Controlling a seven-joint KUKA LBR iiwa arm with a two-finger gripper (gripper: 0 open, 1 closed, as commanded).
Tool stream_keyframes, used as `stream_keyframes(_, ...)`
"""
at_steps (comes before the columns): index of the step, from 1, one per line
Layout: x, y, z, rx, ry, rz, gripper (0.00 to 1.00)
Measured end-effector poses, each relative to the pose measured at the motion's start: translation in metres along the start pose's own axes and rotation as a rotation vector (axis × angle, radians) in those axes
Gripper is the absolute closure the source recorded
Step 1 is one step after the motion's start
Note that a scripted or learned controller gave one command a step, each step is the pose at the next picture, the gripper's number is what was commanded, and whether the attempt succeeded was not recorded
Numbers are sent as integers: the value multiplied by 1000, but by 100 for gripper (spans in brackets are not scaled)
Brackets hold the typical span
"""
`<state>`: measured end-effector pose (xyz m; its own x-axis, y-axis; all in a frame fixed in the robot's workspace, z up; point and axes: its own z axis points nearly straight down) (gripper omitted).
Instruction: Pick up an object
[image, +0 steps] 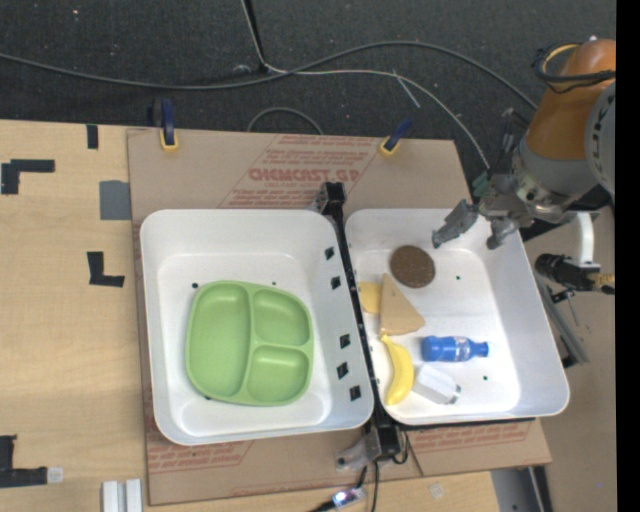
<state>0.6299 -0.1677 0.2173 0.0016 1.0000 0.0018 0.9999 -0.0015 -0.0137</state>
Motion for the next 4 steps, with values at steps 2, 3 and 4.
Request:
stream_keyframes(2,-4,-5,54,-6,-2,-2,0)
stream_keyframes(3,1,-10,117,-5,-1,-3,0)
stream_keyframes(4,2,-9,133,-13,-4,-4,0)
